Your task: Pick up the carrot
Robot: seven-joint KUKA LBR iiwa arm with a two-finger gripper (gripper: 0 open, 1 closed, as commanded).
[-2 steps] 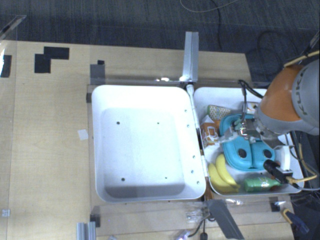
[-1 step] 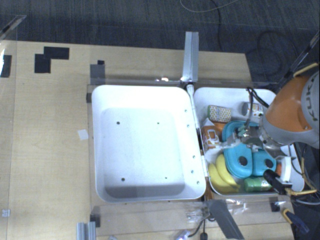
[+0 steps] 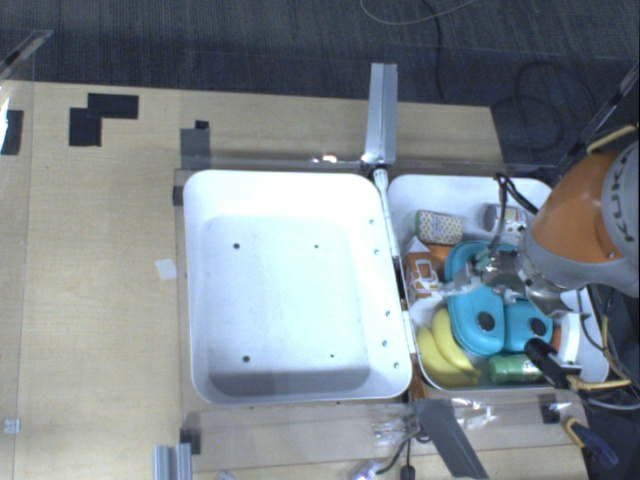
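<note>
Carrot: an orange-brown piece [image 3: 421, 273] against the left wall of the right bin [image 3: 450, 184] looked like the carrot, though it was too small and too crowded to be sure.
Carrot's lie: it sat about halfway down that wall, with part of it hidden by the things beside it.
Carrot to claw: the claw [image 3: 491, 271] hung to the carrot's right, near it but apart from it, with a blue cup [image 3: 463, 262] between them.
Claw state: whether it was released or clenched could not be told, and nothing showed in its grip.
Arm: the grey wrist and orange band [image 3: 575, 218] came in from the right over the right bin.
Close neighbours: two more blue round pieces [image 3: 482, 320] lay just below the claw, pressed together.
Lower corner: a banana [image 3: 445, 350] lay along the bin's lower left, with a green bottle [image 3: 514, 369] to its right.
Upper part: a patterned packet [image 3: 440, 228] lay above the carrot.
Left bin: the white bin [image 3: 280, 193] stood just beside the right one on the bench [image 3: 90, 298].
</note>
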